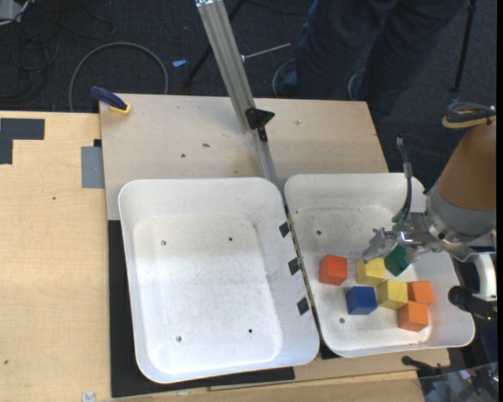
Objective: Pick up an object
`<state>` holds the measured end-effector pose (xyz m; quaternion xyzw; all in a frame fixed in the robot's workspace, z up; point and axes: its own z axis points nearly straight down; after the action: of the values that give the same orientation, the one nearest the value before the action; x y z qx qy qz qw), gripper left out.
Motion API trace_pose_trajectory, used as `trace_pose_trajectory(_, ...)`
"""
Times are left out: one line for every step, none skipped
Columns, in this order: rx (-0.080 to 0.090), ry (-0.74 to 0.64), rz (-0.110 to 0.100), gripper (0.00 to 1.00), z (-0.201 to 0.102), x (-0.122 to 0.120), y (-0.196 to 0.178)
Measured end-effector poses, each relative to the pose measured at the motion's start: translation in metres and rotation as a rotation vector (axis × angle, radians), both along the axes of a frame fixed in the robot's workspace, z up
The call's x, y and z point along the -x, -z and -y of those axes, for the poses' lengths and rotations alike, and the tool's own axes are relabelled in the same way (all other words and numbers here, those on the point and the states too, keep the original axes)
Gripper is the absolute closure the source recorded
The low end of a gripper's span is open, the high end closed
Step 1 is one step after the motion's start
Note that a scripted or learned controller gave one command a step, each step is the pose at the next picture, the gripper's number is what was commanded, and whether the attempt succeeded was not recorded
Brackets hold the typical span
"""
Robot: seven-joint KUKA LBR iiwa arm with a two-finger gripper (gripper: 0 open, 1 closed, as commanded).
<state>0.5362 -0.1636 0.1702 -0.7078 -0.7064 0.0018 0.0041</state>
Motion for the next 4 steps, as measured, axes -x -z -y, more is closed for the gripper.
trace_pose_trajectory(0.004, -0.001, 0.007, 0.00, -0.046, -0.020, 0.055)
trace_pose_trajectory(0.007, 0.002, 0.014, 0.00, 0.018, 0.001, 0.060)
trace_pose_trajectory(-0.002, -0.009, 0.005, 0.00, -0.062, 0.001, 0.047)
trace_pose_trajectory(0.002, -0.006, 0.014, 0.00, -0.108, -0.033, -0.070)
